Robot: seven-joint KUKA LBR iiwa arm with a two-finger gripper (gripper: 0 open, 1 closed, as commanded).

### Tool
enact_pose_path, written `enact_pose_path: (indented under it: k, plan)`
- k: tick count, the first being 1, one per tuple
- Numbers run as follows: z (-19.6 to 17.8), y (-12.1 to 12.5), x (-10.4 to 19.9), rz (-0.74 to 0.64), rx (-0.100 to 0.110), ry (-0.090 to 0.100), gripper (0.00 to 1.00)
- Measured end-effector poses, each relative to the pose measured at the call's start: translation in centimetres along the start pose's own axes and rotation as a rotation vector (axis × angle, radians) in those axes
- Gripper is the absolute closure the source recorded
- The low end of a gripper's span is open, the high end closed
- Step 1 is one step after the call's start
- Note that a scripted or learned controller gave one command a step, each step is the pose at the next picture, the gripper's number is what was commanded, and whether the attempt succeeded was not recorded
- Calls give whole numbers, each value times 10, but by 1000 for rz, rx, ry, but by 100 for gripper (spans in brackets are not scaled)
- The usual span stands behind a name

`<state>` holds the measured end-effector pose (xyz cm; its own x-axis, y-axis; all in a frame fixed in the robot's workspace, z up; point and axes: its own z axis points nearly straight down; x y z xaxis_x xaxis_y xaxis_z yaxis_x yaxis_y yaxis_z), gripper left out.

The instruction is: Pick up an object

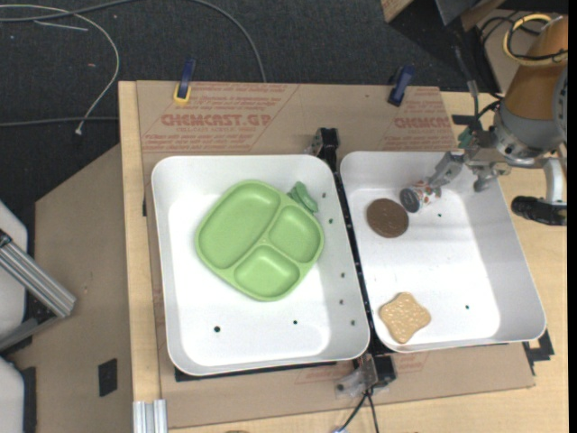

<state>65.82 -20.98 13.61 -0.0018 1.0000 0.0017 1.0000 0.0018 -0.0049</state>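
In the right bin (pixel 487 269) a round brown disc (pixel 388 217) lies near the back left. A tan, cracker-like piece (pixel 403 317) rests near the front left corner. My gripper (pixel 417 195) reaches in from the upper right at a slant. Its tip is low over the bin floor, just to the right of the brown disc and slightly behind it. I see nothing clearly held in it. The left bin (pixel 180 314) holds a green divided plate (pixel 260 239) with a small dark green item (pixel 304 197) at the plate's back right rim.
The grey arm with its orange band (pixel 534 79) stands over the right bin's back right corner. A black clamp (pixel 325 141) sits between the bins at the back, and blue clips (pixel 186 69) hold the cardboard's rear edge. Cables run across the dark floor behind.
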Motion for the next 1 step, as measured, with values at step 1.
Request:
enact_pose_path:
  k: [1]
  plan:
    - [-15, 1, 0, -1, -6, -2, 100]
